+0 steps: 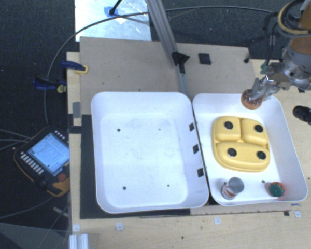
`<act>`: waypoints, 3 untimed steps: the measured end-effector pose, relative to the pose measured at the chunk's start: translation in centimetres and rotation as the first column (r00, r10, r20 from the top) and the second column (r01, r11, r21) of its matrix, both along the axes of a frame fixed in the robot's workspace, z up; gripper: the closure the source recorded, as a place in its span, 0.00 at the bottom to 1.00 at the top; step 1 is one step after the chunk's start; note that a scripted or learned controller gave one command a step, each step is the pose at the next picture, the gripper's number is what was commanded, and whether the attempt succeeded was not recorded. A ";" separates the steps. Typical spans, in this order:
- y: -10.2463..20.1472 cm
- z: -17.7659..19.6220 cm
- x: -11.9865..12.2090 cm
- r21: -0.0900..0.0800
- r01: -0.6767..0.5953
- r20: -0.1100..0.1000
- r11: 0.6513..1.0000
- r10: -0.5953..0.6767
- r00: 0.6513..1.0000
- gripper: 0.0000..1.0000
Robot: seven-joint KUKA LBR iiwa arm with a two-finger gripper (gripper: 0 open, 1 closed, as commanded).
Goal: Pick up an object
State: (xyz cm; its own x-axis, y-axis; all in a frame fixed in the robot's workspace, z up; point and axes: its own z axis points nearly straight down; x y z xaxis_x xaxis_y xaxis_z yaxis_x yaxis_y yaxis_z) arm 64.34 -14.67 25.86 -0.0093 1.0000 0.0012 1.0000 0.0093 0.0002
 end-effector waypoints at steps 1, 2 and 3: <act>4.7 0.3 -1.1 0.000 0.000 0.001 1.000 0.000 1.000 1.00; 9.7 -1.0 -1.3 0.001 0.000 0.001 1.000 0.000 1.000 1.00; 14.7 -2.6 -2.7 0.000 0.001 -0.001 1.000 -0.001 1.000 1.00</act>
